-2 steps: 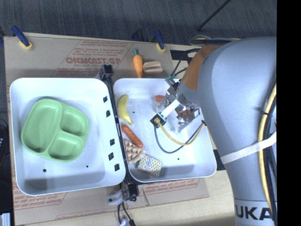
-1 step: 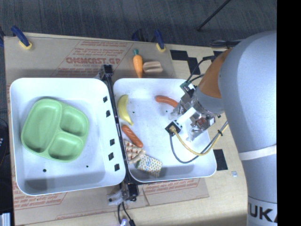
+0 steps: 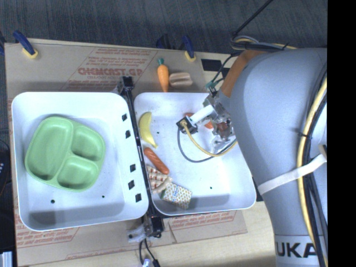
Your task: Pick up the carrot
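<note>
Two white bins, mixed toy food
Green divided plate (image 3: 65, 153) left bin; banana (image 3: 146, 128), sausage (image 3: 156, 160) right bin; bun (image 3: 180, 80) outside.

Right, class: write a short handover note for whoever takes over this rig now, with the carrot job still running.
Gripper: low over the right bin, near its back right; fingers unclear, nothing seen held.
Carrot: outside the bins, on the cardboard behind the right bin, beside a bun.
In the right bin: banana, sausage and other toy food at the left wall.
Done: nothing yet.
Left: reach behind the bin, grasp and lift the carrot.
</note>
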Motion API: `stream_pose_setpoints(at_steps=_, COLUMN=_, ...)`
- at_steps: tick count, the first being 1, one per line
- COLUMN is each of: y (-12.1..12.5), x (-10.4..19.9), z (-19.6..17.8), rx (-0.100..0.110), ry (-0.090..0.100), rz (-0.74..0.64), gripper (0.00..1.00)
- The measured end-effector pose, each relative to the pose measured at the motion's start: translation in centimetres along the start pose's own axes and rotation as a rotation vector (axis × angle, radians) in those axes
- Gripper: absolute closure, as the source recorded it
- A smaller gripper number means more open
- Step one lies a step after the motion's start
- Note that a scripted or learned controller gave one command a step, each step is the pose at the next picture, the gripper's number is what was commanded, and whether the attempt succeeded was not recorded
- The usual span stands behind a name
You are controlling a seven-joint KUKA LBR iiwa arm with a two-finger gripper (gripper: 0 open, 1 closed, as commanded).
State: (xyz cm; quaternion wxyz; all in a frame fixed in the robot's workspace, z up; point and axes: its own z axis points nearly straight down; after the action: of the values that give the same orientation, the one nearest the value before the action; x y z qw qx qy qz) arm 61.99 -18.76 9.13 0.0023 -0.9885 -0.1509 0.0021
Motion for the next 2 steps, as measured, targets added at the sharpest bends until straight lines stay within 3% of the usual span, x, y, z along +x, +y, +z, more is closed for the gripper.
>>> stream_pose_setpoints(at_steps=1, y=-10.9, x=-3.6, z=0.1, rx=0.002, ry=-0.002, rz=0.004, gripper=0.0)
stream_pose_setpoints(at_steps=2, y=-14.8, x=0.1, z=-10.0, rx=0.0, ry=0.001, rz=0.096, gripper=0.0)
